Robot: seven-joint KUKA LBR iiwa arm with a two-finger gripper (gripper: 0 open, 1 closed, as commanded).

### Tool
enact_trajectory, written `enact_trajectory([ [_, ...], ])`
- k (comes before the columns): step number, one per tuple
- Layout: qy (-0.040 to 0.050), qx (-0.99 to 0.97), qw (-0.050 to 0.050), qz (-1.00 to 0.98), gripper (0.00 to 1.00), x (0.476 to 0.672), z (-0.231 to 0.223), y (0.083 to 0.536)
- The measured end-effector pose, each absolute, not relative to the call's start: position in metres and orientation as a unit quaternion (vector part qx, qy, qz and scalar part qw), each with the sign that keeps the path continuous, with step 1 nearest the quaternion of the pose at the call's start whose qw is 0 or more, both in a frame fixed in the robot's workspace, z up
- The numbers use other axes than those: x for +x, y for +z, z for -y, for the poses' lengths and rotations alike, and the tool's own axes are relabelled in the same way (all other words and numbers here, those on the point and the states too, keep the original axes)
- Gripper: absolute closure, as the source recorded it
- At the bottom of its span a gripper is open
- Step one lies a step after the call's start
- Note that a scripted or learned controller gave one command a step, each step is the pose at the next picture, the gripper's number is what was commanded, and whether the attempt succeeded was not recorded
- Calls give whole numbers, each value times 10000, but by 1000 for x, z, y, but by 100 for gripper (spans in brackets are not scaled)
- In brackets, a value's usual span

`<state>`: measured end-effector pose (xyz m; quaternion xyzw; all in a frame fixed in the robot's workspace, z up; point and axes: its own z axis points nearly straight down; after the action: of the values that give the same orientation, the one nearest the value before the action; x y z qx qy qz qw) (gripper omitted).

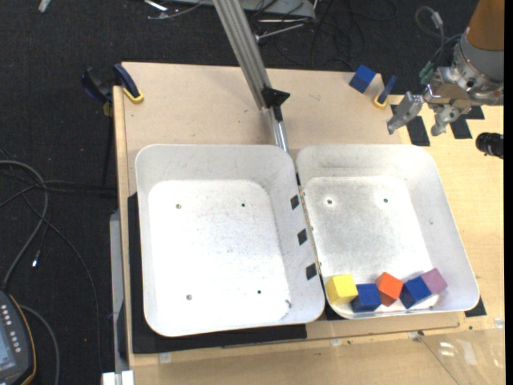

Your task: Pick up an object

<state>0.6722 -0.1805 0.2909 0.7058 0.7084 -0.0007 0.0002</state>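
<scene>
Five blocks [386, 289] in right bin [449, 215] (wooden bench [200, 103], dark floor [56, 30]).

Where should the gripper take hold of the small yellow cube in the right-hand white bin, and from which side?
Come straight down on the small yellow cube. It ends the row, so its left face looks free, but the dark blue cube sits against its right. Closing across the front and back faces seems safest, though the bin wall is close in front.

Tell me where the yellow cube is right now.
The yellow cube sits in the right-hand bin, at its near edge, leftmost in the row of blocks, touching a blue cube.
</scene>
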Motion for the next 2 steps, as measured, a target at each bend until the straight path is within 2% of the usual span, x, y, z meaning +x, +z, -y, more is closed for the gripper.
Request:
enact_trajectory([
  [1,-20,7054,-29,-7088,0,681,153,174],
  [2,-13,7048,-29,-7094,0,681,111,110],
])
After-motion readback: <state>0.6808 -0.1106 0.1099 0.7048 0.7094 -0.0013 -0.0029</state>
